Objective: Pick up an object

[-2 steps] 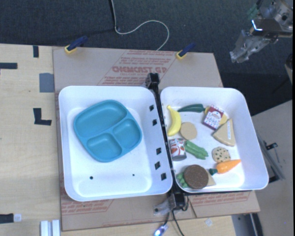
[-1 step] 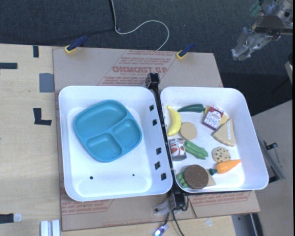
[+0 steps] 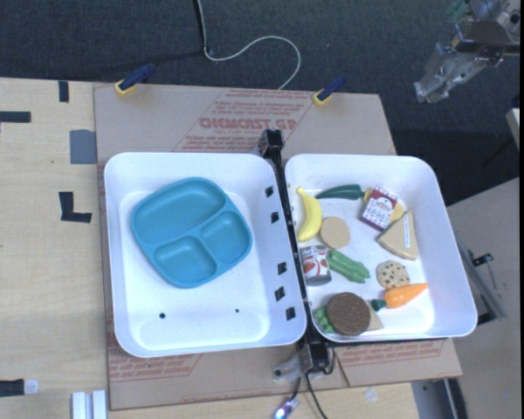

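Note:
My gripper (image 3: 437, 81) hangs at the upper right, beyond the far right corner of the right bin (image 3: 437, 190), well above the bench. Nothing shows between its fingers. The right bin holds toy food: a yellow banana (image 3: 309, 214), a green pepper (image 3: 339, 192), a red carton (image 3: 379, 208), a cheese wedge (image 3: 400, 236), a round cracker (image 3: 334, 232), a small can (image 3: 315, 264), a green pod (image 3: 348, 265), a cookie (image 3: 391, 274), a carrot (image 3: 405, 295) and a brown burger patty (image 3: 348, 313).
The left bin (image 3: 122, 182) holds a blue divided plate (image 3: 190, 231). A black divider with clips (image 3: 279, 225) joins the two bins. Cardboard (image 3: 236, 116) lies under them, held by yellow and blue clamps, with a white cable (image 3: 244, 51) behind.

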{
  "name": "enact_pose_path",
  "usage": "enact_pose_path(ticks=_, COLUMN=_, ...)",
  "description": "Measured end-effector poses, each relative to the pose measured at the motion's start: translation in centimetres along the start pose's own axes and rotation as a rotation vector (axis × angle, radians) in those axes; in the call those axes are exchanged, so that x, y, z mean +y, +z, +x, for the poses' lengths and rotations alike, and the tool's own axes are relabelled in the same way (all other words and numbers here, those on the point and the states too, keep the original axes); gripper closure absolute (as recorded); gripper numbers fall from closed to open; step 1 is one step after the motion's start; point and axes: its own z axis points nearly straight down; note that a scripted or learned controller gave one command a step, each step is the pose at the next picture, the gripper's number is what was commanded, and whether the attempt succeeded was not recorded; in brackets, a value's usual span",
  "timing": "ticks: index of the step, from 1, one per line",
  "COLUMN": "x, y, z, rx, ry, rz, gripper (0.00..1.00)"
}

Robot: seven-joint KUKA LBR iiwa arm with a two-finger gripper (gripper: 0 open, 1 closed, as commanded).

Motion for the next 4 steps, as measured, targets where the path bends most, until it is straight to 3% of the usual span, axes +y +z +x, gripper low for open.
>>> enact_pose_path(ticks=4, x=0.1, y=-4.0, z=0.2, rx=-0.005, ry=-0.003, rz=0.0, gripper=1.0)
